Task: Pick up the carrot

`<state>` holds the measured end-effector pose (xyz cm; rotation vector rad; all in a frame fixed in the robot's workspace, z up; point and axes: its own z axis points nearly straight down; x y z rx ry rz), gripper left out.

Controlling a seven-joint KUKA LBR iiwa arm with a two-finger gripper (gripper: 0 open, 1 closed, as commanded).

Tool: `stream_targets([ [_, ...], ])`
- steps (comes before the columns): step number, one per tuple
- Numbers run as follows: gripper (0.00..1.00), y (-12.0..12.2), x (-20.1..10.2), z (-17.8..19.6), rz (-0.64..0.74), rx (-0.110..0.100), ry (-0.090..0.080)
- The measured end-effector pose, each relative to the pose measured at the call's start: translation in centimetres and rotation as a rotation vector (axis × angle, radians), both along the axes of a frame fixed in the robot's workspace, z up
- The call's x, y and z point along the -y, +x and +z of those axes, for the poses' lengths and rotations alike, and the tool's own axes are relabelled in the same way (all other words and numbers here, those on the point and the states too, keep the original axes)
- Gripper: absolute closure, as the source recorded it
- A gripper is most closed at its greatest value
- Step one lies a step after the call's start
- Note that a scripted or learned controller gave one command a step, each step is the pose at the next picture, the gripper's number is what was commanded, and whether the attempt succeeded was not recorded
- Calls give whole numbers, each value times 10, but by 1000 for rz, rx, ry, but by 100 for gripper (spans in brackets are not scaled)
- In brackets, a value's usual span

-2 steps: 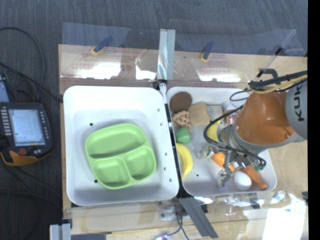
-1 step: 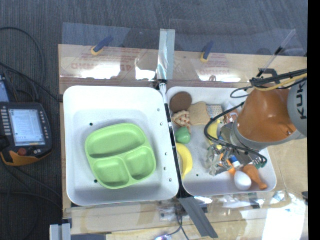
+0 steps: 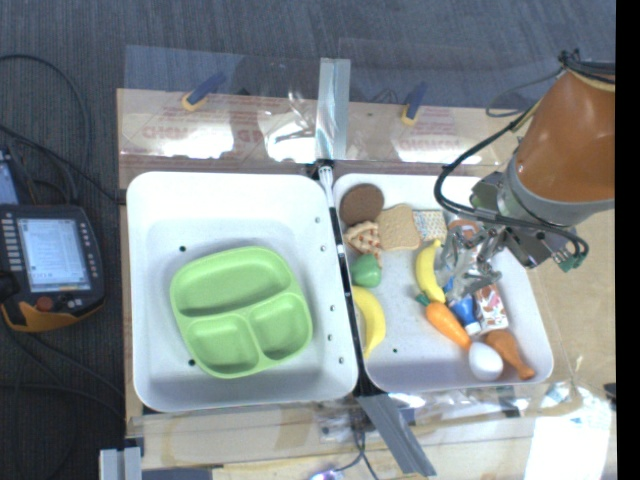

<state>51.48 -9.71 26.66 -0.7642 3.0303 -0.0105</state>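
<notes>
Table [image 3: 200, 133]: a pale wooden top, partly covered along its far edge by clear plastic sheeting held with blue clips, is set on dark grey carpet [image 3: 300, 13]. A handheld control unit [image 3: 50, 258] with a lit screen is seen on the carpet at 9 o'clock, with black cables trailing from it.

Left bin [image 3: 150, 368]: shallow, white, rounded corners. A green divided plate [image 3: 240, 310] with three compartments is contained in it.

Right bin [image 3: 400, 363]: shallow, white, set just beside the left bin. Toy food is held in it: a brown round piece [image 3: 362, 201] at 12 o'clock, a tan bread slice [image 3: 398, 228] beside it, a green item [image 3: 366, 269], a yellow banana [image 3: 370, 318] at 8 o'clock, a second banana [image 3: 428, 271] near the middle, a white egg [image 3: 486, 361] and a brown drumstick [image 3: 508, 352] at 5 o'clock.

Carrot [image 3: 446, 323]: orange, tapered, smooth, lying flat in the right bin at about 5 o'clock from the bin's middle, with the thick end toward the second banana and the tip toward the egg. A blue-and-white item [image 3: 463, 311] is touching its right side.

Gripper [image 3: 470, 268]: lowered into the right bin at 3 o'clock, just above the carrot's thick end, under the orange-banded arm [image 3: 575, 138]. Whether the fingers are spread or closed cannot be told, and nothing is seen between them.
</notes>
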Motion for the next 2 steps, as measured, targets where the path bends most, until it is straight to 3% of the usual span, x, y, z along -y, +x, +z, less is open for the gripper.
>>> stream_targets([
  [1, 0, -2, 0, -6, -1, -14, 4],
  [2, 0, -6, 9, -166, 52, -23, 5],
])
